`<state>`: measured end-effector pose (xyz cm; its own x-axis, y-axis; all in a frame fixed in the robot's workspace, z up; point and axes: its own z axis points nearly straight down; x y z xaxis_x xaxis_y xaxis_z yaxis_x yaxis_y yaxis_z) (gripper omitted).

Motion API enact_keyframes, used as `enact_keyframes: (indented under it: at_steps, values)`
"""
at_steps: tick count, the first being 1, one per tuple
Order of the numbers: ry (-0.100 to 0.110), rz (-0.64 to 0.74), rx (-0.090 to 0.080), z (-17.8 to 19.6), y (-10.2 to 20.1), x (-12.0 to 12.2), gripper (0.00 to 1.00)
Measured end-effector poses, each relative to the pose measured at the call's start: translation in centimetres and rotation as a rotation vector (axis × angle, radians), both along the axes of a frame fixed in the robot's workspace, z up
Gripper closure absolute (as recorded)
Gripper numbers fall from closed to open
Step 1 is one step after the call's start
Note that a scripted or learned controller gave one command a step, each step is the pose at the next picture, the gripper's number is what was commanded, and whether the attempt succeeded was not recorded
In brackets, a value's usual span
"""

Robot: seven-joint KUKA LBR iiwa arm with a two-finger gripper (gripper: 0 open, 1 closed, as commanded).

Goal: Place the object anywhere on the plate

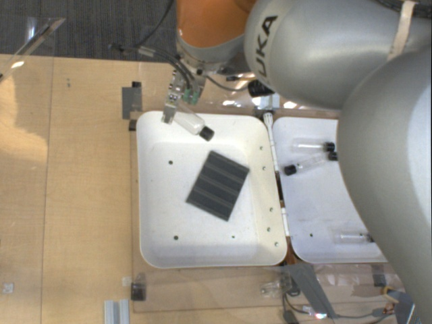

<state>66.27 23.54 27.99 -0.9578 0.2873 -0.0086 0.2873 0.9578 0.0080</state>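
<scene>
The grey arm [324, 39] with its orange band [212, 9] filled the top and right of the frame, reaching down toward the upper left corner of the left bin [152, 201]. The claw [181, 98] hung at that corner, just above the bin's rim; whether it was open or closed could not be told from this angle.

Just below the claw, in the upper left part of the left bin, lay a clear vial with a black cap [194, 125], tilted, its cap toward the lower right. It sat close to the claw, but nothing showed it being gripped. Near the middle of the same bin lay the plate [218, 185], a dark ribbed rectangle set at a slant, well apart from the vial.

The right bin [304, 238], partly covered by the arm, held two more clear vials with black caps: one [314, 147] near its upper edge, another [302, 165] just below it. A further clear item [351, 235] lay lower right. Both bins rested on the pale wooden desk [67, 201].
</scene>
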Motion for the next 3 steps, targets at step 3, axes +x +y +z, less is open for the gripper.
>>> enact_keyframes:
  at_steps: [3]
  values:
    - [-0.001, 0.572, -0.005, -5.5, 0.1, 0.7, 1.00]
